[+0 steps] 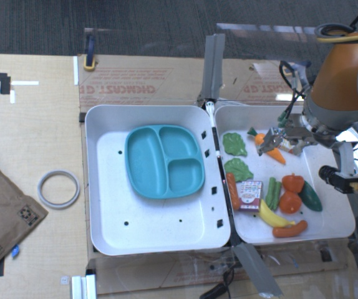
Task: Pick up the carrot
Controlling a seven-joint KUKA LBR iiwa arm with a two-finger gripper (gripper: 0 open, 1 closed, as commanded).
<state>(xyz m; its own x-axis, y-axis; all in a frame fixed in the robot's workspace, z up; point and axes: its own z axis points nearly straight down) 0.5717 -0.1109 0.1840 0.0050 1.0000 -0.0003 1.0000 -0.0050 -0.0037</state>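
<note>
Grasp stage: the pincer sits low in the far part of the right bin, its fingers closed on the carrot, whose orange body angles to the near right; the next move calls for a straight lift clear of the neighbouring toys. The right bin also holds 2 lettuce leaves, a small carton, a banana and a tomato. The left bin holds 1 teal divided plate.

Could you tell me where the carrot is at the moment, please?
The carrot lies in the upper part of the right bin, right of the lettuce leaf, with the tool at it.
</note>
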